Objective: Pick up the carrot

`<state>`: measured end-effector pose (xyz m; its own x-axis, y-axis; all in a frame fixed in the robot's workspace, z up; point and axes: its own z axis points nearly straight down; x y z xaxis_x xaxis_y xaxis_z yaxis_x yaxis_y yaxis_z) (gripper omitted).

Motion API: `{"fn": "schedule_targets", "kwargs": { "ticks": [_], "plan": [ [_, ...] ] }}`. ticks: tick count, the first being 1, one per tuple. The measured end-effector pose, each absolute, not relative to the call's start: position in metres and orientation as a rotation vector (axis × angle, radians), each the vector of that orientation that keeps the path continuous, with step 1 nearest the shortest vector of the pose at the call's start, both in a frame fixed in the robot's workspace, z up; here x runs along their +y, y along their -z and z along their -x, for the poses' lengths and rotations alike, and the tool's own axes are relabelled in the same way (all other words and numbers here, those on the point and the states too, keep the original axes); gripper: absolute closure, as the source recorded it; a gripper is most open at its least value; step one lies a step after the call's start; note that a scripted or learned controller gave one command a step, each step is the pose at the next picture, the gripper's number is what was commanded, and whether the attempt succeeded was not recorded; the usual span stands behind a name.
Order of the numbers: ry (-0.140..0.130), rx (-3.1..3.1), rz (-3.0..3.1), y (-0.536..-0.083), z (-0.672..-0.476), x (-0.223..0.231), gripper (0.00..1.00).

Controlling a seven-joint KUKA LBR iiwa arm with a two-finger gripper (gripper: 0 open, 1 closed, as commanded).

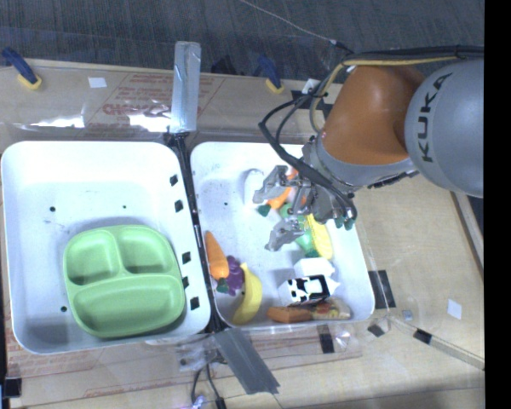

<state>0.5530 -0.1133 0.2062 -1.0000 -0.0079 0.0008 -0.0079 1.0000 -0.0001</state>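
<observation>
An orange carrot [215, 256] lies in the right bin [230, 164], against the divider at its left wall. My gripper [275, 213] hangs over the middle of that bin, to the right of the carrot and apart from it. Its two grey fingers [269, 189] are spread wide, so it is open. A small orange piece with a green end [278, 200] sits in the gap, close to the upper finger, and I cannot tell whether it touches the finger. The arm's orange band [370, 113] is above and to the right.
Beside the carrot are a purple toy [232, 273] and a banana [251, 295]. A yellow-green corn cob [317, 239], a black-and-white cow toy [309, 286] and a long brown-orange piece [300, 314] lie by the front right wall. The left bin [34, 169] holds a green divided plate [123, 279].
</observation>
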Motion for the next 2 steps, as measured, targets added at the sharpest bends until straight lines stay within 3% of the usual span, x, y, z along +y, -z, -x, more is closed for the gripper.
{"fn": "schedule_targets", "kwargs": {
  "ticks": [1, 2],
  "plan": [
    [0.0, -3.135, -0.222, -0.193, -0.641, -0.14, 0.0],
    [0.006, -3.126, -0.206, -0.086, -0.648, -0.141, 0.0]
  ]
}}
